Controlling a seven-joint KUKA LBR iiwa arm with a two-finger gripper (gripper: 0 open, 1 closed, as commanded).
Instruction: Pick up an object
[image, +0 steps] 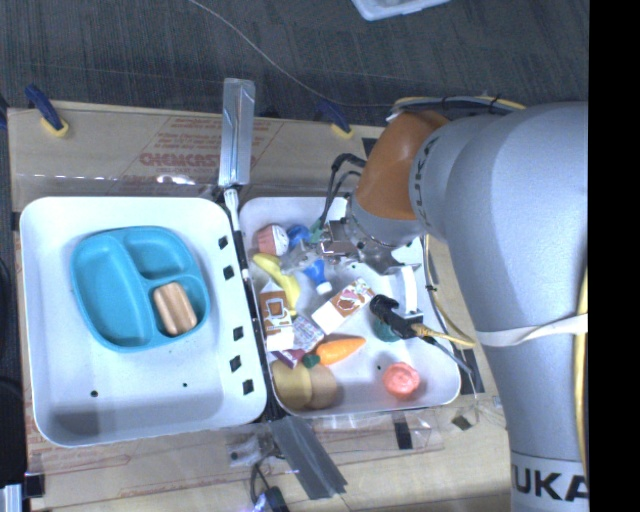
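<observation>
My gripper is low in the right bin, at its upper middle, over a cluster of small items. A blue piece lies just below it and a yellow banana just to its left. A red-and-white round item and a small blue ball sit at the bin's top left. An orange carrot, a brown potato and a red round piece lie nearer the front. What is under the gripper is hidden.
Small printed boxes lie in the right bin's middle. The left bin holds a blue divided plate with a brown bread roll in its right compartment. The grey arm covers the right bin's right side.
</observation>
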